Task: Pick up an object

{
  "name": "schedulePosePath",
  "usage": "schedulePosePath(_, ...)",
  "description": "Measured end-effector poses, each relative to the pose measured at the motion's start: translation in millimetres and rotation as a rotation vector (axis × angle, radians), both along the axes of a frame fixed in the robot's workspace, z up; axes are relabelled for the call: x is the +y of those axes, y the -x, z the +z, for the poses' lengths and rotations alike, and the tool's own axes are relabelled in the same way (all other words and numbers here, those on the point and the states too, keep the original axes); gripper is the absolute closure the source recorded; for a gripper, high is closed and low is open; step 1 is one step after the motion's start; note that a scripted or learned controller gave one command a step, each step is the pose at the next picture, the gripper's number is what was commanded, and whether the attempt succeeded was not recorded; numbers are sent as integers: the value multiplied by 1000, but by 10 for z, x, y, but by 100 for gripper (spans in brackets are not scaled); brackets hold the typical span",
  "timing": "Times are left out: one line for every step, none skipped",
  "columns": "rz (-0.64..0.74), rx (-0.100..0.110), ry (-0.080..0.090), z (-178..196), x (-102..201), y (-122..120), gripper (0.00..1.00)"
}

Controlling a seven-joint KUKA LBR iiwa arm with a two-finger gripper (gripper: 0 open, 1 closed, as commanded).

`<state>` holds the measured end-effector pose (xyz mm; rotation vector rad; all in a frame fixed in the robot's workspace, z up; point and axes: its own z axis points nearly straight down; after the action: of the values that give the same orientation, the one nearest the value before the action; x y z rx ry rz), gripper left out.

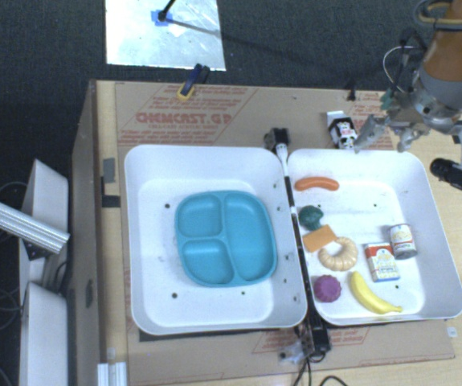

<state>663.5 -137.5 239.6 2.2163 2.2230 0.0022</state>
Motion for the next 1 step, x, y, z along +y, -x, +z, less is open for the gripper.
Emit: schedulePosePath(-2,5,-1,-1096,-82,939,0)
